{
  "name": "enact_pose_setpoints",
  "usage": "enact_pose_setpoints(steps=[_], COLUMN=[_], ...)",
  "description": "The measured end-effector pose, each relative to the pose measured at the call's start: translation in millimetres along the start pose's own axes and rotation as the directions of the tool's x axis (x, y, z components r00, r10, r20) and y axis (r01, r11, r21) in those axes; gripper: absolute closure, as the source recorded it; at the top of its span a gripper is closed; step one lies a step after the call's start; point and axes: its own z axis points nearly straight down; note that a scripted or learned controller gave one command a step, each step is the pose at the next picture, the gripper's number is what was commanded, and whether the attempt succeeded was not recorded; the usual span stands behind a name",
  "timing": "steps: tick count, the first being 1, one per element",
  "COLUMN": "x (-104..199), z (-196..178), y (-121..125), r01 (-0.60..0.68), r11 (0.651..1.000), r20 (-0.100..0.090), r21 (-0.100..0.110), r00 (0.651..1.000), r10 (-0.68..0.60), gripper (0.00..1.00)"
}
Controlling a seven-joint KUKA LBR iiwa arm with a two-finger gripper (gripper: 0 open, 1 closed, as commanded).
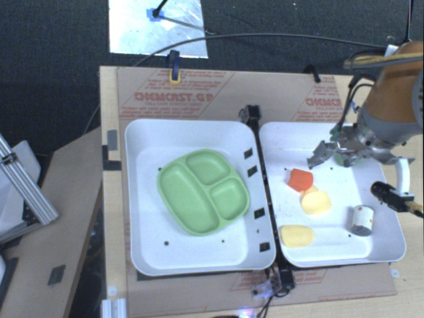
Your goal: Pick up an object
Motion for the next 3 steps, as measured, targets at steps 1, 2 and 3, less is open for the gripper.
enact_pose_setpoints(steps=[1, 2, 3], x=[2, 4, 4], z=[62, 105, 87], y=[-1, 2, 8], r01=[-0.001, -0.001, 0.001], r11=[1.0, 1.0, 1.0], r20=[0.0, -0.006, -0.002], r21=[0.0, -0.006, -0.027], r00=[1.0, 1.0, 1.0], r10=[0.001, 0.001, -0.001], gripper=[0.0, 0.0, 1.0])
